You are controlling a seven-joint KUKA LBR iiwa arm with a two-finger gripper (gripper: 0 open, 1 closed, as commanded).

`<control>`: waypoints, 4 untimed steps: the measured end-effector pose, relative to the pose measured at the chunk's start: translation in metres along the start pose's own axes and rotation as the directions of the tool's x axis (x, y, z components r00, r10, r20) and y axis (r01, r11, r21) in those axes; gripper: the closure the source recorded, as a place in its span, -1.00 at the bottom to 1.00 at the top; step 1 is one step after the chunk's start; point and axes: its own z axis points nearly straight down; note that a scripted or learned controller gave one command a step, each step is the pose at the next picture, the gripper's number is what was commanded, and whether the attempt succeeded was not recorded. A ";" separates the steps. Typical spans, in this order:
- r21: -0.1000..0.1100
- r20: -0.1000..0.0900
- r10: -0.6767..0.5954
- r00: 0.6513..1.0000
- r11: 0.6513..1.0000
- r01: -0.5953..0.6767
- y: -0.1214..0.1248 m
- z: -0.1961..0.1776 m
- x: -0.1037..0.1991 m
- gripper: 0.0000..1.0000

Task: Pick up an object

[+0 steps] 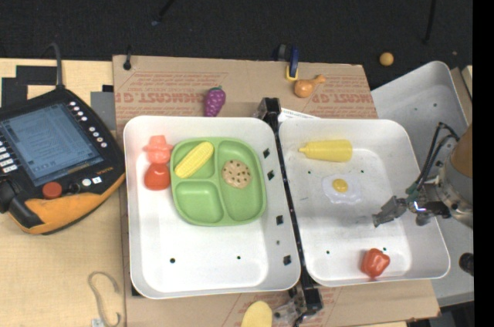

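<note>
My gripper [404, 214] hangs over the right side of the right bin [417, 144], open, with nothing between its fingers. A red toy pepper [375, 262] lies below and to its left, near the bin's front edge. To the gripper's left lies a toy fried egg [340, 187], and a yellow banana-like toy [326, 150] rests at the back of the bin. None of these touches the gripper.
The left bin [201, 268] holds a green divided plate [204, 203] with a corn cob [192, 158] and a cookie [236, 173], and a red-and-pink toy [157, 163] beside it. A pendant controller [54, 156] sits at the left. Purple grapes [214, 101] and an orange toy [306, 85] lie behind the bins.
</note>
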 end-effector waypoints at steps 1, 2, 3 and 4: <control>-0.001 0.000 -0.001 1.000 1.000 0.001 -0.006 0.062 0.000 -1.00; -0.005 0.002 -0.001 1.000 1.000 0.001 -0.005 0.091 0.002 -1.00; -0.008 0.002 0.004 1.000 1.000 -0.004 -0.004 0.078 0.000 1.00; -0.009 0.003 0.001 1.000 1.000 -0.001 -0.004 0.037 0.000 1.00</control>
